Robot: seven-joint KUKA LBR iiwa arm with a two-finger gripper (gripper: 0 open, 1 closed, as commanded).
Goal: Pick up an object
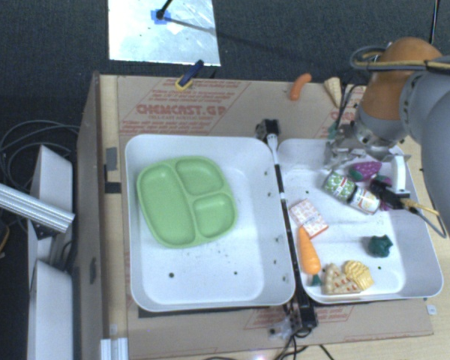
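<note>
My gripper [343,154] hangs low over the far part of the right bin [424,276]. Just below it in the picture lies a small bottle [350,190] with a green label and a red band, on its side. A purple item [366,169] sits right beside the gripper and is partly covered by it. Nearer the front of this bin lie a pink and white box [308,217], an orange carrot [308,252], a yellow waffle-like piece [347,276] and a dark green lump [379,244]. I see nothing held in the gripper.
The left bin [146,276] holds a green divided plate [186,199]. Behind the bins, on the cardboard, lie an orange piece [301,85], a pale cone [334,90] and a blue and yellow tool [189,74]. A silver sheet [163,21] lies further back.
</note>
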